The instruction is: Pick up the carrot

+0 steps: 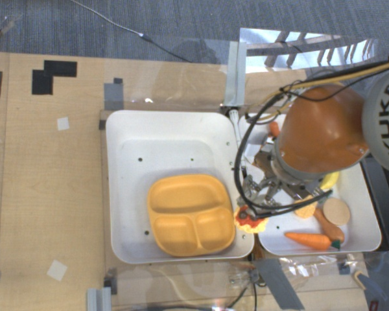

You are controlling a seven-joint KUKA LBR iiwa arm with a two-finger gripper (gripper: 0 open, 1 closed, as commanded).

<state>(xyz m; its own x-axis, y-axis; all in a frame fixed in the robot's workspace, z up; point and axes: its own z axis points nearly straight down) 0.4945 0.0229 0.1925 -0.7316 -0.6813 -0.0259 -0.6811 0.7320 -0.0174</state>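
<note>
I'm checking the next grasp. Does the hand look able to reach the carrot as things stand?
Probably yes. The carrot lies uncovered near the front edge of the right bin, just below and right of the hand. A brown-and-cream piece sits close beside its green end and might crowd the grasp.

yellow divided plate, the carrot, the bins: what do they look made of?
Yellow divided plate: likely molded plastic, matte, with soft rounded compartment ridges and uniform color.
Carrot: probably a plastic toy, with a smooth, even orange surface and a dark green tip.
Bins: look like thin formed white plastic, slightly glossy, with rounded corners.
</note>
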